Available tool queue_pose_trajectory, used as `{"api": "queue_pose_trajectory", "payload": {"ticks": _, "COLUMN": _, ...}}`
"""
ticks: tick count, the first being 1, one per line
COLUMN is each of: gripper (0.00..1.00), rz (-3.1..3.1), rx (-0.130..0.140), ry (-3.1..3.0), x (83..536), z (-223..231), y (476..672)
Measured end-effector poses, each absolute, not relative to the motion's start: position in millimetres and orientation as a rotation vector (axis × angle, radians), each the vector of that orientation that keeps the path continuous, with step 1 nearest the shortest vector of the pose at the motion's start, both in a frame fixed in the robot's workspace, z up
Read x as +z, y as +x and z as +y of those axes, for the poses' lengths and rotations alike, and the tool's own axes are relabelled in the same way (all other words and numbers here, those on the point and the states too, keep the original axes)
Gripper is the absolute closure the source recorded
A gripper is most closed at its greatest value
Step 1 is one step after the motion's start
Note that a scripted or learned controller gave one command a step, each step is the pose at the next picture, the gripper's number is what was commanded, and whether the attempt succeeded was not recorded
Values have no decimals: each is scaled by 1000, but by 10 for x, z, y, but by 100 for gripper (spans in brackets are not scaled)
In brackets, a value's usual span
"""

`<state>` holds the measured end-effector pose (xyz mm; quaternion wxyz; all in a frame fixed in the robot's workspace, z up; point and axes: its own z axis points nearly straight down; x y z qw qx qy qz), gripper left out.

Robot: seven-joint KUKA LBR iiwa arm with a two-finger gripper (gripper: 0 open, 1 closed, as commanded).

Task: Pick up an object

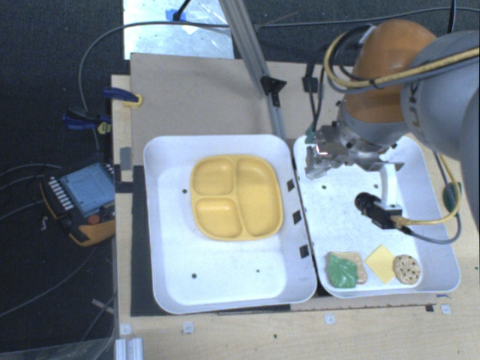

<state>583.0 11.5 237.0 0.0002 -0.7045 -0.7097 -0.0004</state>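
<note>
A: The hand (324, 153) sits at the upper left of the right bin (439, 201); how far it is open cannot be told, and nothing shows in its grip. The pickable things lie along that bin's lower edge: a green-topped toast (344, 269), a yellow cheese slice (380, 263) and a round cracker (406, 269).

B: Then it should travel toward the lower right of the frame, centre over one piece, and come straight down. The cheese looks thin and flat, so the cracker may be the easier catch.

A: The yellow divided plate (235, 197) rests in the left bin (169, 223). No brand, label or writing can be read anywhere.
</note>
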Motion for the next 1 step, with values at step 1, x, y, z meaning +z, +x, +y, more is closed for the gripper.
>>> {"api": "queue_pose_trajectory", "payload": {"ticks": 1, "gripper": 100, "rz": -2231, "rx": -1, "ry": -2211, "x": 2245, "z": 642, "y": 5730}}
